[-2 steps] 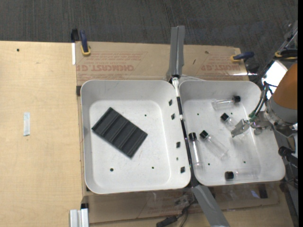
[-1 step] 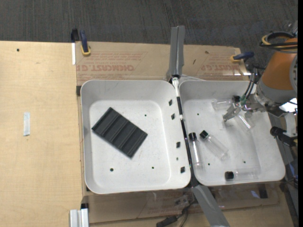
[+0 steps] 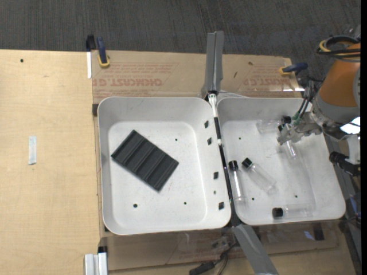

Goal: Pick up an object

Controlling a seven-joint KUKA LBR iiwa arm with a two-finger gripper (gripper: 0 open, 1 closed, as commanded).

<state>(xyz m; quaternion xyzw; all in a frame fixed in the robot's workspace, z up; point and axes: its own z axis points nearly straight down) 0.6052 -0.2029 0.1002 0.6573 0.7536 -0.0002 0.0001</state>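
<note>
Your desk (image 3: 46,153) carried two white bins, side by side. Take the divider where they met as the landmark.

Left bin (image 3: 114,211), left of the divider: one dark ribbed slab (image 3: 144,160), lying flat and turned at an angle, well clear of the walls. That was the largest loose thing you had.

Right bin (image 3: 321,211), right of the divider: clear tubes with black caps. You could count three with fair confidence: one (image 3: 235,182) lying along the divider, touching or nearly touching it; one (image 3: 258,173) just right of that, set at a slant; one (image 3: 292,212) near the front wall. A fourth clear piece (image 3: 268,126) showed faintly toward the back of the bin; too pale to call it for certain.

The arm (image 3: 339,87) stood over the far right of the right bin, well away from the divider. The claw (image 3: 288,137) hung low there, with a clear shape (image 3: 291,148) right under its tip that may have been another tube. Whether the claw was spread or closed, and whether it held that shape, you could not tell.

Progress, as a judgement: no object was plainly lifted. The claw was down in the bin at a likely target, so the grasp and the lift both seemed left to do.
</note>
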